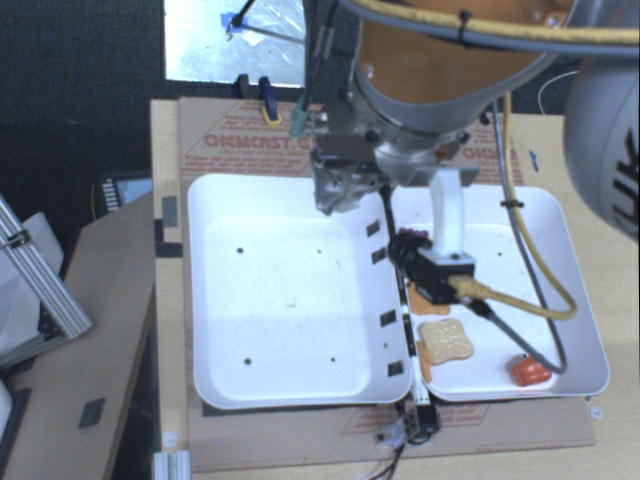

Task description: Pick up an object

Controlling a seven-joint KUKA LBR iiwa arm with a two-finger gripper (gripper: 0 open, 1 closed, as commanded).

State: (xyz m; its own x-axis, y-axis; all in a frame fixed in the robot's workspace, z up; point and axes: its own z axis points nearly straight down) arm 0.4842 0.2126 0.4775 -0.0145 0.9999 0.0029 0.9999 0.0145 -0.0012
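Okay, camera view, single angle. My tool (337, 196) hangs over the back right corner of the left bin (280, 298), just beside the seam where the two bins meet. I can't tell if it is released or clenched; the wrist bulk above blocks the view of it.

The pickable things all sit in the right bin (480, 363), on the arm side of my tool and closer to the camera than it. A tan slice (445, 341), bread-like, lies flat near that bin's inner wall, well apart from my tool. An orange piece (428, 309) lies between my tool and the tan slice, partly hidden by my own hardware; I can't tell if it touches the slice. A red object (531, 371) sits further out than the slice, against the bin's front rim and apart from the slice.

The left bin floor on the camera side of my tool shows a few small dark dots.

Both bins rest on a printed cardboard sheet (240, 138) on the surface (163, 158). Behind my tool, a blue clip (270, 98) and a green clip (298, 120) sit at the cardboard's back edge.
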